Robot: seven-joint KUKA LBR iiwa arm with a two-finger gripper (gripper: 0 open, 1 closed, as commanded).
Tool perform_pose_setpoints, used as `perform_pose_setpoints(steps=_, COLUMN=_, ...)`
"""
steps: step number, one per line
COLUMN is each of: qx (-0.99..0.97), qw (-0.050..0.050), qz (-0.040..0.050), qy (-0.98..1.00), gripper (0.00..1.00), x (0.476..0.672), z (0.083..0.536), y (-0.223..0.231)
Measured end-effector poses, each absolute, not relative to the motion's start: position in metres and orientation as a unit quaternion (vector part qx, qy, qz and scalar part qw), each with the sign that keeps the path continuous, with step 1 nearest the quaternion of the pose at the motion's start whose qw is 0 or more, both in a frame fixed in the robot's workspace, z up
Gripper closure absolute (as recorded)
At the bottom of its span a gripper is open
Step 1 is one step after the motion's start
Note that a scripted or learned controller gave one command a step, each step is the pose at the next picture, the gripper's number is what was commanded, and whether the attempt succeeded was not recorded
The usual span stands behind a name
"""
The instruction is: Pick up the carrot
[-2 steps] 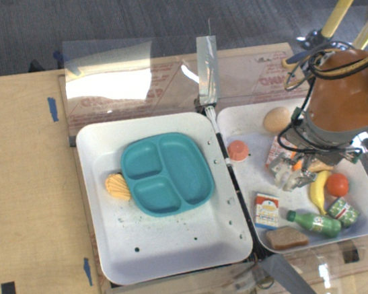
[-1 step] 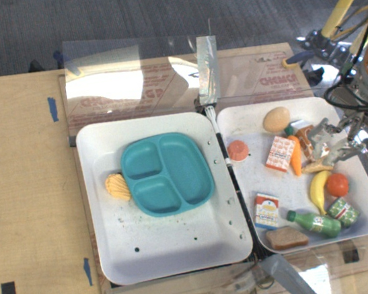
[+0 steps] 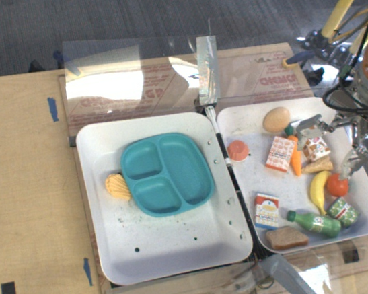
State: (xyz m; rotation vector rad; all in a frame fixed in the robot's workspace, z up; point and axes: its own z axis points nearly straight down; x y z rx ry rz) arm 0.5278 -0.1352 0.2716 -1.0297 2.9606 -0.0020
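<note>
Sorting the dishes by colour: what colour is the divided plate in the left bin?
Teal; the divided plate shows plainly in the camera view.

Dark grey carpet (image 3: 150, 5) fills the top of the scene — below it a pale wooden bench (image 3: 25, 199) carries black tape marks, blue tape bits and glare-streaked clear sheeting (image 3: 134, 82).
</note>
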Motion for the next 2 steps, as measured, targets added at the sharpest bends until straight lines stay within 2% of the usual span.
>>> perform_pose_setpoints(steps=1, qx=-0.312, qw=-0.003, qz=0.0043, qy=0.950, gripper=0.00, x=0.486, z=0.147, y=-0.111)
perform_pose_setpoints(steps=2, qx=-0.287, qw=0.007, qz=-0.0022, qy=0.958, gripper=0.00, x=0.544, z=0.089, y=-0.112)
